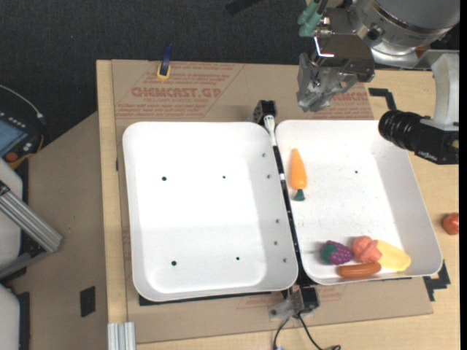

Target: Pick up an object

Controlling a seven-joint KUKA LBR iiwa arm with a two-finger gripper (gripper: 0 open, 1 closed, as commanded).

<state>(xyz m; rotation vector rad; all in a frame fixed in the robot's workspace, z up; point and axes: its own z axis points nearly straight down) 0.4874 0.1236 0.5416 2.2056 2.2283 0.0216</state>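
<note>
Orange carrot (297,168) hugs divider (281,188)

open floor is left mid right bin (408,195); carrot (297,168) is set by the divider, toy food (361,257) clustered near front wall.

You've got a yellow-blue clamp (165,65) at the cardboard sheet's (197,90) far left corner, a black clip (263,111) btwn the bins' far corners, and an orange-red item (452,224) on the surface's right edge.
</note>
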